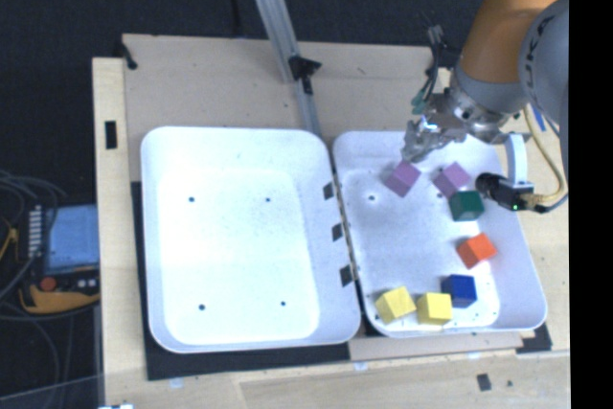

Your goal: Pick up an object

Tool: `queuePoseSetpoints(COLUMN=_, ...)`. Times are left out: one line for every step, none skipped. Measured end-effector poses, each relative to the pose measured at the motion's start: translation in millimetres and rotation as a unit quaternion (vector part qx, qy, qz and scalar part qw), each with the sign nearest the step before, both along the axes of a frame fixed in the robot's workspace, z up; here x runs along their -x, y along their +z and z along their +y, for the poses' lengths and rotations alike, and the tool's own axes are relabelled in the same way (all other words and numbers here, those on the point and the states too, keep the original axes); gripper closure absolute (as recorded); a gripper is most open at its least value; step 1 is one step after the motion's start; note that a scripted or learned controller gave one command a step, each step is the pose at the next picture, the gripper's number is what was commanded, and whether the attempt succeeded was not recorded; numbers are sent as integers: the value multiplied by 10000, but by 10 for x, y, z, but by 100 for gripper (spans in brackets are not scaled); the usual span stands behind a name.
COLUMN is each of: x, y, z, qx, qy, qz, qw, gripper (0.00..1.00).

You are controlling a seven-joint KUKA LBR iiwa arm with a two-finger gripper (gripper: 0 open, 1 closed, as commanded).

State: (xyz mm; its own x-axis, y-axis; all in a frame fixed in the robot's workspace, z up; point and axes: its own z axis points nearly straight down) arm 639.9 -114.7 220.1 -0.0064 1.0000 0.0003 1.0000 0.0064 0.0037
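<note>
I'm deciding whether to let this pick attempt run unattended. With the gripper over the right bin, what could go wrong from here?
1. The gripper hangs at the upper edge of a purple block that sits tilted; a descent may clip a corner and push it away.
2. A second purple block and a green block lie close by and could get bumped.
3. The right bin's far wall is near, leaving little room.

seven blocks (403, 178) lay in the right bin (375, 235), four along its right side, three at its near edge; the left bin (235, 235) sat alongside.
</note>
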Motion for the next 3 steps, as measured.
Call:
queuePoseSetpoints(x=-16, y=-59, z=540, qx=-4, qy=4, qz=18, qw=10000, gripper=100)
queuePoseSetpoints(x=-37, y=-96, z=1059, qx=-6, qy=5, qz=25, qw=10000, gripper=100)
queuePoseSetpoints(x=-62, y=-94, z=1566, qx=-3, qy=6, qz=13, qw=10000, gripper=100)
